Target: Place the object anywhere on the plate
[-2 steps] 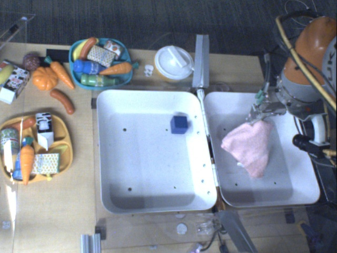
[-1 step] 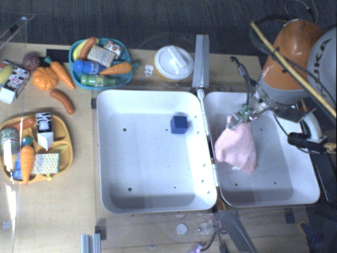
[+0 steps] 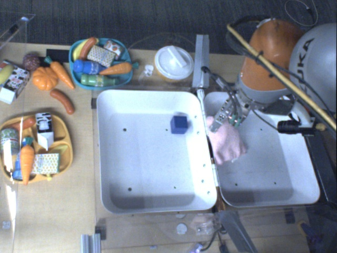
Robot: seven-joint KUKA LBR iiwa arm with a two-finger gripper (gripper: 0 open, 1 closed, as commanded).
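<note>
Small blue cube [image 3: 179, 124] lying alone in the left white bin [image 3: 131, 194], upper right part, near the dividing wall. Just right of it, across the wall, end effector [image 3: 230, 116] hanging over a pink cloth [image 3: 226, 143] in the right bin [image 3: 284, 183]. Spread or pressed together: cannot tell, fingertips blurred against the cloth. Light wooden desk [image 3: 79, 141] with toy food at left; dark carpet beyond.
</note>
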